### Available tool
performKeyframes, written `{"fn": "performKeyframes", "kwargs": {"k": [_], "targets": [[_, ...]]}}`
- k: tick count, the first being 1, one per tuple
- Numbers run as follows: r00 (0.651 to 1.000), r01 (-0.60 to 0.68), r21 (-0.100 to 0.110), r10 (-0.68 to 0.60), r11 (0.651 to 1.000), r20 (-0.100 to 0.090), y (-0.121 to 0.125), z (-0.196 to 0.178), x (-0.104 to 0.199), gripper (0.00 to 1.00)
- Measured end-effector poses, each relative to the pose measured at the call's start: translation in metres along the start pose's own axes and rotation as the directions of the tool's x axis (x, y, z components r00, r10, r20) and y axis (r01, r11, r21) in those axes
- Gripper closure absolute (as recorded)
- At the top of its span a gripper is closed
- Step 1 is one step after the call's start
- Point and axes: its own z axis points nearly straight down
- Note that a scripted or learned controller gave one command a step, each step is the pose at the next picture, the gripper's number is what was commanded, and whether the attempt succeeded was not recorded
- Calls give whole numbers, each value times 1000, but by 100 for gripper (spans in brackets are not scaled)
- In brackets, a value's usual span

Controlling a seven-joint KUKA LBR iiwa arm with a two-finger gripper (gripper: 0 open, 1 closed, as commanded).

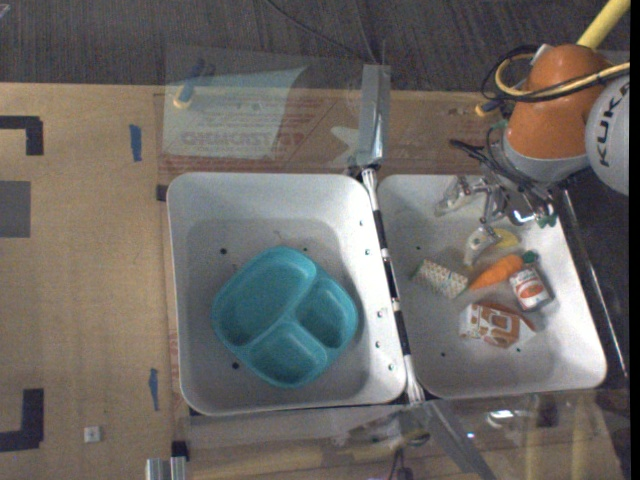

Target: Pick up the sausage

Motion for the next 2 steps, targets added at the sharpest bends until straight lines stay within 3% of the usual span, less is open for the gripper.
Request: {"fn": "performKeyframes", "kwargs": {"k": [1, 2], "targets": [[906, 424, -4, -424, 906, -3, 15, -42, 32, 0], [854, 521, -2, -521, 854, 0, -38, -40, 23, 0]]}}
